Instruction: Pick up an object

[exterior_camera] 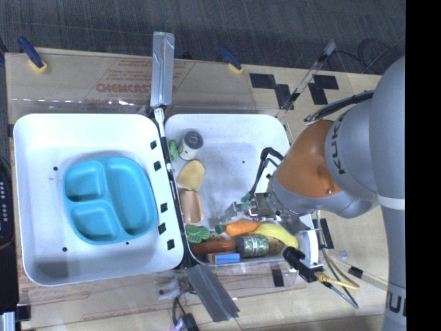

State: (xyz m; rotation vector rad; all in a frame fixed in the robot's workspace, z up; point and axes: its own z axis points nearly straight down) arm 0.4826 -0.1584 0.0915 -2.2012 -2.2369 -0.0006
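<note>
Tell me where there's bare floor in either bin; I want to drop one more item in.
The left bin has bare floor all around the blue divided tray, widest along its top edge. In the right bin the upper middle is bare, right of the small can. Its lower edge is crowded: carrot, banana, bottle, with the arm above them.

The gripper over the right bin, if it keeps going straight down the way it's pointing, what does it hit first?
Probably the carrot, which lies just under the gripper, with the banana beside it. Depth is hard to judge from this slanted view.
</note>
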